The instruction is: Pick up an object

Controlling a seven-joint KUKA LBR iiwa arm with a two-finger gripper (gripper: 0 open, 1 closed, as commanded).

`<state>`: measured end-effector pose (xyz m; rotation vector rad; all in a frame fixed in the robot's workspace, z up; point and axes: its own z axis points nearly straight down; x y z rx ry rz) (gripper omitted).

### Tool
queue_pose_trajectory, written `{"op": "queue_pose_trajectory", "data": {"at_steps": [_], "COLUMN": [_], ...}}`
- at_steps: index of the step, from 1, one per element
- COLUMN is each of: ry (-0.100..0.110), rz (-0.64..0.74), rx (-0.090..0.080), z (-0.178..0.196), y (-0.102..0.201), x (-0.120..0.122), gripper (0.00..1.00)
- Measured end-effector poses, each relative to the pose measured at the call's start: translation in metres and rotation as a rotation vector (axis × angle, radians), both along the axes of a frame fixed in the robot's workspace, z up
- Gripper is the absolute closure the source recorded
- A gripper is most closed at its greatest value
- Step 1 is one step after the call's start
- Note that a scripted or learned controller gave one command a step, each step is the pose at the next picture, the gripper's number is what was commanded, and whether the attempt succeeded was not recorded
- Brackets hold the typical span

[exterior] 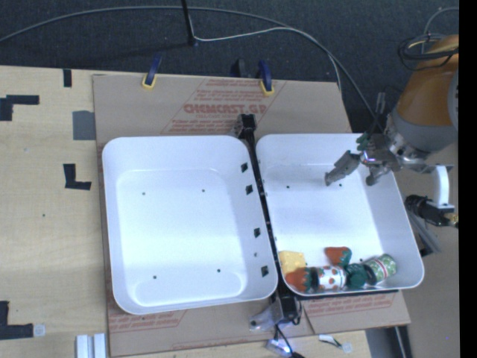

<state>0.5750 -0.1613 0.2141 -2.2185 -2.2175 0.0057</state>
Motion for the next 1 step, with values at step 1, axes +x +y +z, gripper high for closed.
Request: {"op": "queue_pose_trajectory", "data": {"at_steps": [1], "ry": [-0.006], "rz": [0.001], "rx": [-0.001], "z": [0.0028], "y": [0.0001], "x": [0.0012], "gripper": [0.00]}}
